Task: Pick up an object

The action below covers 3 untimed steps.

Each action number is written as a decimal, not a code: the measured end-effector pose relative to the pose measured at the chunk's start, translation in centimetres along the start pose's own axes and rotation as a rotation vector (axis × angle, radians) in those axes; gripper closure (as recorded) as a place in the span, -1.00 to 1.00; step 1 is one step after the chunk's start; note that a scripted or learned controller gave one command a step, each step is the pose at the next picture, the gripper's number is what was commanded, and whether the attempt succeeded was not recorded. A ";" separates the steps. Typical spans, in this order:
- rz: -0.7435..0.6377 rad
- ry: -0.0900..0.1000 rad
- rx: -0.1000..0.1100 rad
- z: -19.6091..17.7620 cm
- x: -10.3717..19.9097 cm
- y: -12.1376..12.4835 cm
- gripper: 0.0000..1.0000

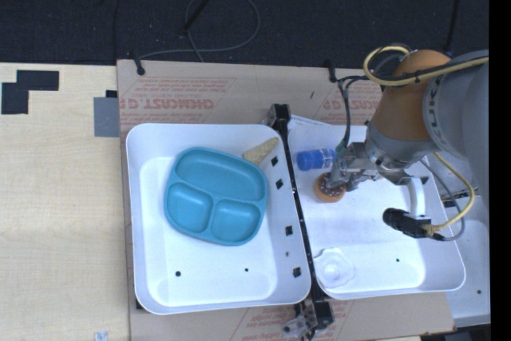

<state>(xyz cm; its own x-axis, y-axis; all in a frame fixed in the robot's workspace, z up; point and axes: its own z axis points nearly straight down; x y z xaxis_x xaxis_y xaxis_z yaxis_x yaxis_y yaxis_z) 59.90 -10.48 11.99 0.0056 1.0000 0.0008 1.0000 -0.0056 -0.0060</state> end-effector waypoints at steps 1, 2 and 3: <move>-0.006 -0.001 -0.009 -6.3 0.1 0.0 1.00; -0.002 -0.001 -0.008 -10.8 -0.6 -0.5 1.00; -0.005 -0.001 -0.006 -13.0 -0.7 -0.4 1.00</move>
